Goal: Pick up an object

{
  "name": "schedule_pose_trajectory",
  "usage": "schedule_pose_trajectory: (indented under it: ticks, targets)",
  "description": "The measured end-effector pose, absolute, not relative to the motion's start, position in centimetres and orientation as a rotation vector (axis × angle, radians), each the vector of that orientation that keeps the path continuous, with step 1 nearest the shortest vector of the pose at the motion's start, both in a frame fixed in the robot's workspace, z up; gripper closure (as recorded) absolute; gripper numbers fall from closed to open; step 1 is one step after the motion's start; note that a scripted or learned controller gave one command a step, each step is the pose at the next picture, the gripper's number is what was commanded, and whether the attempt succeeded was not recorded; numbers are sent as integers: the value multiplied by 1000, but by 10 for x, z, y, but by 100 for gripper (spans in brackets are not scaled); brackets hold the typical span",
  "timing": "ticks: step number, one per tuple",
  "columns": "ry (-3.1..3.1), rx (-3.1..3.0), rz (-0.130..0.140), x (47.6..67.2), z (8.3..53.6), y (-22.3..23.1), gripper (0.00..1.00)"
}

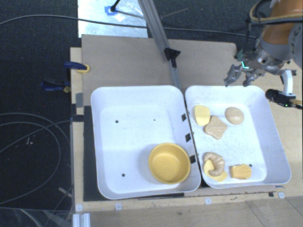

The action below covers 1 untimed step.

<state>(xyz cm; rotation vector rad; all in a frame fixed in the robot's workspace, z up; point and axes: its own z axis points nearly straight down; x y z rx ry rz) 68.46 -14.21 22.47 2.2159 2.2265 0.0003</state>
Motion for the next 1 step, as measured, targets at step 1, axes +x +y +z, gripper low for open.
schedule_pose_trajectory:
  ticks: [1]
  targets:
    - [2226,2214,2,685,226,-142,0]
